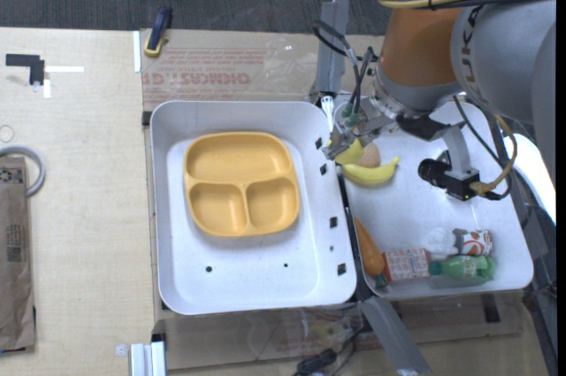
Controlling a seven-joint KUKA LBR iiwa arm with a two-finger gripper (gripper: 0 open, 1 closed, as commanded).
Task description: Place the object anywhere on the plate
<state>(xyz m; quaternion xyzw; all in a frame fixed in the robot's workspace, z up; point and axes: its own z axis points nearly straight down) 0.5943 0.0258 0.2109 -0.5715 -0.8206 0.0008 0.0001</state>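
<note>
Camera view: gripper (pixel 347 138) sits over banana (pixel 371 172) in right bin (pixel 504 264), finger state unreadable. Pick step; next needs lift, carry left to plate (pixel 240 182).

Yellow banana (pixel 371 172) in right bin; yellow plate (pixel 240 182) in left.

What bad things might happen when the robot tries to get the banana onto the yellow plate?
The gripper sits at one tip of the banana, not its middle, so the banana might swing or slip out if lifted. The banana lies close against the bin wall between the two bins, so it could bump that wall on the way over. The plate has raised dividers, so the banana might land tilted or roll.
</note>
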